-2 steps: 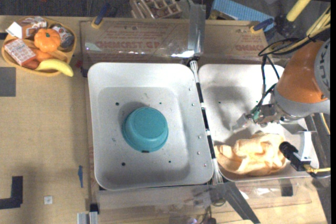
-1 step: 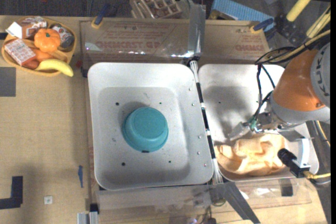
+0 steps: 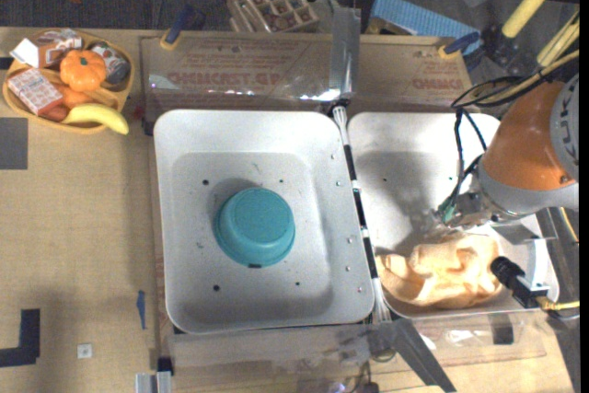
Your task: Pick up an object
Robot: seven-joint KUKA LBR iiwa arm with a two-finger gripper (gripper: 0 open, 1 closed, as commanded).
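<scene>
The arm (image 3: 529, 152) reaches into the right bin (image 3: 396, 152), its hand (image 3: 453, 218) low just above a crumpled tan, cloth-like object (image 3: 442, 276) lying at that bin's near edge. The hand is too blurred to say whether it is released or clenched. A teal bowl (image 3: 256, 226) sits upside down in the middle of the left bin (image 3: 184, 143). A dish of toy food (image 3: 64, 83) stands on the counter (image 3: 74, 244) at far left.

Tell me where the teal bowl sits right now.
The teal bowl lies upside down near the middle of the left bin, far from the arm working over the right bin.
</scene>
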